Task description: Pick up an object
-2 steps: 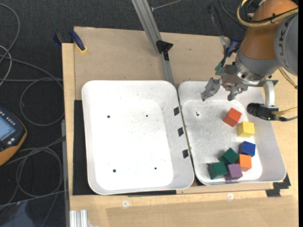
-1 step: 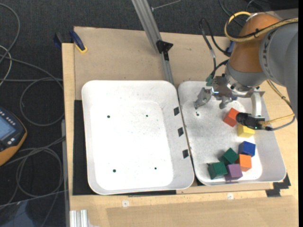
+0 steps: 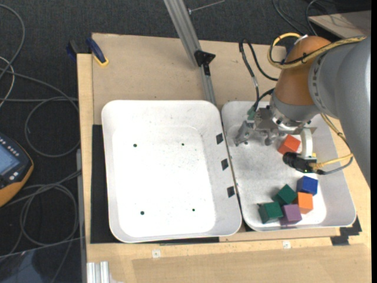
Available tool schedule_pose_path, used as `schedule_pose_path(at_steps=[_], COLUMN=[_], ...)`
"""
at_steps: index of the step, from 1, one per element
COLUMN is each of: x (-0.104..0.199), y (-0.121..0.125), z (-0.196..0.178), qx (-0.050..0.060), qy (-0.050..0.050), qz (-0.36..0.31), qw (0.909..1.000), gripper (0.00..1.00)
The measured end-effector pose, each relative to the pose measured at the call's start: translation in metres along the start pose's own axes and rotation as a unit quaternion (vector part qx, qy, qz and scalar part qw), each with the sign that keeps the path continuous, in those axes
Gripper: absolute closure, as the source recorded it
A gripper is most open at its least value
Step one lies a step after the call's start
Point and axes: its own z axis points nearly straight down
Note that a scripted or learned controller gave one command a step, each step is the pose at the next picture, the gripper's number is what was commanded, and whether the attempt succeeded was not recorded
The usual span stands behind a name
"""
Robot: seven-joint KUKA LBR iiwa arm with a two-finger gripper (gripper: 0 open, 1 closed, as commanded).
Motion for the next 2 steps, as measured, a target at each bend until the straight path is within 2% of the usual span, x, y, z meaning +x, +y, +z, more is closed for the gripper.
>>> schedule_pose_path(at_steps=[1,2], x=[0.0,0.001], y=[0.002,0.001], z=[-0.015,-0.059], qx=[-0.004,-0.006], qy=[0.0,-0.001], qz=[0.0,-0.001], qw=[1.0,1.0], gripper=[1.0,1.0])
